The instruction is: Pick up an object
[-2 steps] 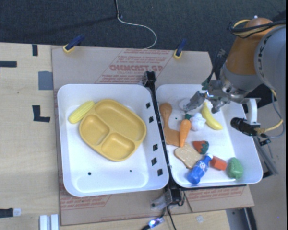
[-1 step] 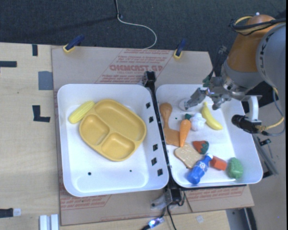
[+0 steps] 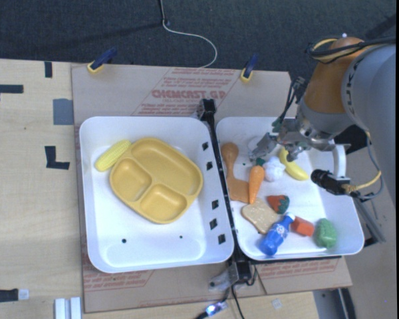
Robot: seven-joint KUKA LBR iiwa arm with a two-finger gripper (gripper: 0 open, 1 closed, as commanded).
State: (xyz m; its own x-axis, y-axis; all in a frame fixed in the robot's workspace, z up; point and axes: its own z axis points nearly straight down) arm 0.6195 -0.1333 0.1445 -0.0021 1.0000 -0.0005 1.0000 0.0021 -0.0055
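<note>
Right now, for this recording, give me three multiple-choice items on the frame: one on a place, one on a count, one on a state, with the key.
1. Where does the corn cob lie?
A. In the left bin, touching the yellow tray's upper left edge
B. In the right bin, beside the blue bottle
C. On the cardboard outside both bins

2. How many compartments does the yellow tray have?
A. One
B. Three
C. Five

3. How does the carrot lie?
A. Lifted clear of the bin by the pincer
B. Flat in the right bin, green end towards the bread slice
C. Standing upright in the yellow tray

Key: 1 A, the cob rests in the left bin against the tray rim. 2 B, three hollows show in the tray. 3 B, the carrot lies in the right bin, below the pincer, its green tip by the bread slice.
</note>
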